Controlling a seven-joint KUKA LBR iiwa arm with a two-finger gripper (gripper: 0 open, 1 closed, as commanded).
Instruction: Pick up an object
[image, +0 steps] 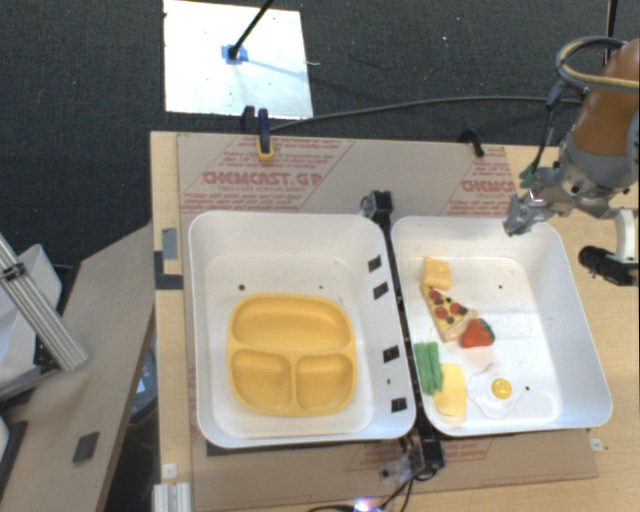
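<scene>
End effector (520, 222) hovering over right bin's (572, 300) far rim, finger state unclear; pizza slice (446, 310) lying below-left, well apart.

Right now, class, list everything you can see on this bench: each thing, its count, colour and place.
bins: two, white, side by side on bench
tray: one, yellow, three compartments, in left bin
pizza slice: one, yellow with red, right bin
strawberry: one, red, beside pizza slice
bean pod: one, green, right bin's left side
cheese: one, pale yellow, near front wall
fried egg: one, white with yellow yolk, front
gripper: one, grey, above right bin's far corner
</scene>
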